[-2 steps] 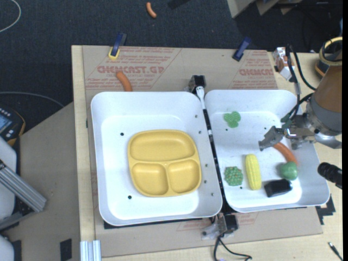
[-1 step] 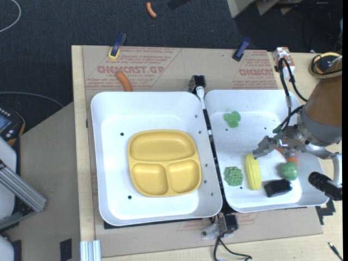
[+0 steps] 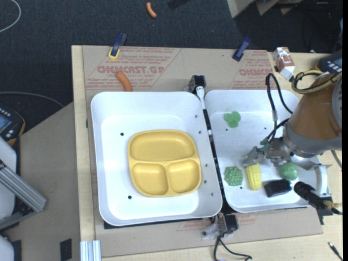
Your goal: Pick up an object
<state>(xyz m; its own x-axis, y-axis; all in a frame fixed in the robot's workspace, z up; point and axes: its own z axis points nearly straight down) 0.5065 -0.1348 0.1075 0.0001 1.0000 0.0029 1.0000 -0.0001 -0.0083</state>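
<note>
Two shallow white bins are sitting side by side on the worktop (image 3: 163,64). The left bin (image 3: 109,145) is carrying a yellow three-compartment plate (image 3: 163,162). The right bin (image 3: 244,105) is holding several small toy foods: a green broccoli-like piece (image 3: 232,118) near its far side, a round knobbly green piece (image 3: 234,175) near the front, a yellow corn cob (image 3: 253,176) just beside it, a black block (image 3: 277,187) to the right of the corn, and a smooth green piece (image 3: 289,171) partly showing under the arm. The fingers (image 3: 261,154) are hanging low over the right bin, pointing toward the bin divider, just above and behind the corn cob. Whether they are spread or closed is not clear from this angle, and nothing is visibly lying between them. The corn and the knobbly green piece are lying on the bin floor just in front of the fingertips, the broccoli-like piece well apart. An orange toy sausage (image 3: 124,81) is lying on the worktop behind the left bin.
</note>
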